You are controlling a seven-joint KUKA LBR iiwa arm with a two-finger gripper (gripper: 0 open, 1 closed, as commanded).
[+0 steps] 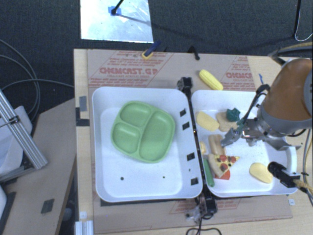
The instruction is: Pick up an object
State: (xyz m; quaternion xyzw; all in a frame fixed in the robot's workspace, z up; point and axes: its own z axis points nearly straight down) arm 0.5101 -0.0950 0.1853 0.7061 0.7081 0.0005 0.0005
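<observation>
Your hand [229,140] hangs over the right bin [254,98] – can't tell its grip state – just above the pizza slice [224,166], with the green divided plate [143,131] in the left bin.

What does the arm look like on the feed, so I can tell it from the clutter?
The arm has a broad orange band above a grey wrist housing. A thin black cable loops along its side down toward the metallic grey gripper. A white bracket with a black end piece hangs below the wrist.
</observation>
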